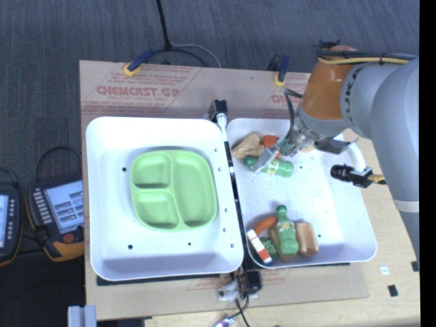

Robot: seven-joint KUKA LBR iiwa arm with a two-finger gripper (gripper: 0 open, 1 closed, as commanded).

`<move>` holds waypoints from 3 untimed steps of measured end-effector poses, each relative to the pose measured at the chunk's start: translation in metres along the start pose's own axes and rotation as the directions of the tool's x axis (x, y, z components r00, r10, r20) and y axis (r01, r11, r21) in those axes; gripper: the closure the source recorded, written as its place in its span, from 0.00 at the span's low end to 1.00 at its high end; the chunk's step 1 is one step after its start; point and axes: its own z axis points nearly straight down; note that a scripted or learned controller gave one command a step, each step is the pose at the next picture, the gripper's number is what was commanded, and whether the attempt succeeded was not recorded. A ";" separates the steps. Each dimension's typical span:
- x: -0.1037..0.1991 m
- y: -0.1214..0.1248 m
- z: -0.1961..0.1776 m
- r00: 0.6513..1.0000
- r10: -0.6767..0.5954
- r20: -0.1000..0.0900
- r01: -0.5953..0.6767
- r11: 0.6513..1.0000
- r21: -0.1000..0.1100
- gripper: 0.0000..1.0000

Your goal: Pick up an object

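Note:
My gripper (271,159) reaches down into the far left part of the right bin (340,210), under the orange-banded wrist (325,90). It sits among a small group of toy foods: a tan bread-like piece (246,144), a red-orange piece (270,141), and a green bottle (282,169) lying on its side. The gripper's tip touches or overlaps the green bottle, and I cannot see anything held. A second group lies at the bin's near edge: an orange carrot (266,223), an upright-looking green bottle (286,235), a brown bun (307,240) and a red-and-white piece (258,244).
The left bin (102,182) holds a light green divided plate (173,189). A black divider strip (229,172) runs between the bins. A black fitting (349,174) juts over the right bin's right side. The bulky grey arm (388,107) covers the far right corner.

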 end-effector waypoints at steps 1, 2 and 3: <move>0.028 -0.027 -0.001 0.862 0.506 -0.001 -0.506 0.862 -0.004 0.00; 0.054 -0.056 -0.001 0.829 0.560 0.001 -0.560 0.829 -0.004 0.00; 0.052 -0.056 -0.012 0.828 0.561 0.003 -0.561 0.828 -0.005 1.00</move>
